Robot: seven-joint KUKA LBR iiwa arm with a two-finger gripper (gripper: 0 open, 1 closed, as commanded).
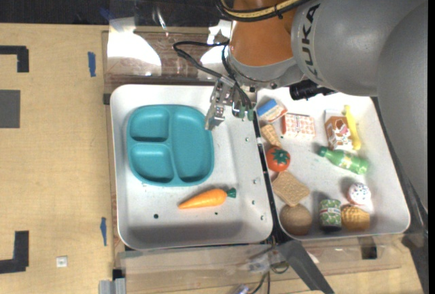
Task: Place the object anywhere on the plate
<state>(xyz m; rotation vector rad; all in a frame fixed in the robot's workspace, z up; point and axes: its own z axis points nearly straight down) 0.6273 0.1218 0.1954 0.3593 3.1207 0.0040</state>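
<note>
Two white bins sit on the counter. The claw [219, 111] hangs over the left bin [234, 218], fingers narrow and holding nothing; the plate [170, 144] lies just beside it, the carrot [204, 199] below it, unlifted.

White capital letters reading "KU" run sideways along the grey arm [353, 21], just right of its orange band, where part of the maker's name shows; the rest of the word is cut off by the curve of the casing. The small packets in the right bin [391, 214] carry printed designs, but nothing on them is sharp enough to read.
</note>
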